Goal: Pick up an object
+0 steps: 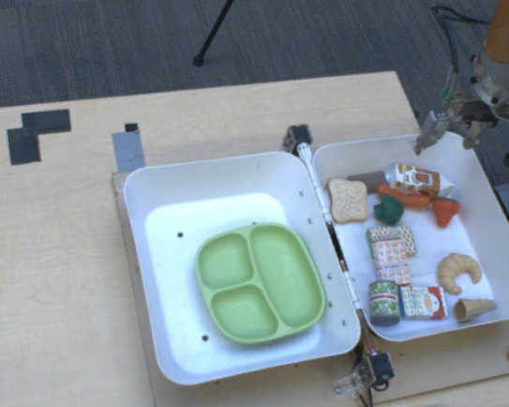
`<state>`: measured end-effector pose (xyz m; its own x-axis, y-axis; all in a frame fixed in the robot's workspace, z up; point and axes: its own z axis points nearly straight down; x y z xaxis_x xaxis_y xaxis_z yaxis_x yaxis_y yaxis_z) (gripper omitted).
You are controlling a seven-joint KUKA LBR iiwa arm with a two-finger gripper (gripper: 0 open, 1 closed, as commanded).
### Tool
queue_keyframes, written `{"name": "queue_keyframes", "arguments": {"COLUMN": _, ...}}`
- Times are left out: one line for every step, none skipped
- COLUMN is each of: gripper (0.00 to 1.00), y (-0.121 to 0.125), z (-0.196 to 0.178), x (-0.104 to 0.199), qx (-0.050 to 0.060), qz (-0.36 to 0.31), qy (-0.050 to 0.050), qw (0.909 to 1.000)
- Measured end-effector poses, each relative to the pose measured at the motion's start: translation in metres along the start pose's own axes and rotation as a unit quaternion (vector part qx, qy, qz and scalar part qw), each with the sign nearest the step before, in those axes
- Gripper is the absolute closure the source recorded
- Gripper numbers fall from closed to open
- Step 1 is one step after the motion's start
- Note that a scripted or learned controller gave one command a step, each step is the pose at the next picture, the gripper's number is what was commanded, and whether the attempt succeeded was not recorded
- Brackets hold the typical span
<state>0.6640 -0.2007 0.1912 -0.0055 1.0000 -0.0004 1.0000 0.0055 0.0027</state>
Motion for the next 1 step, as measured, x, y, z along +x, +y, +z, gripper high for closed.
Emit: {"name": "queue_keyframes", "arguments": {"gripper": 0.00, "y": -0.0708, "z": 0.0911, "x": 0.0196, "qx": 0.001, "qz": 0.001, "qy": 0.001, "qw": 1.0000}}
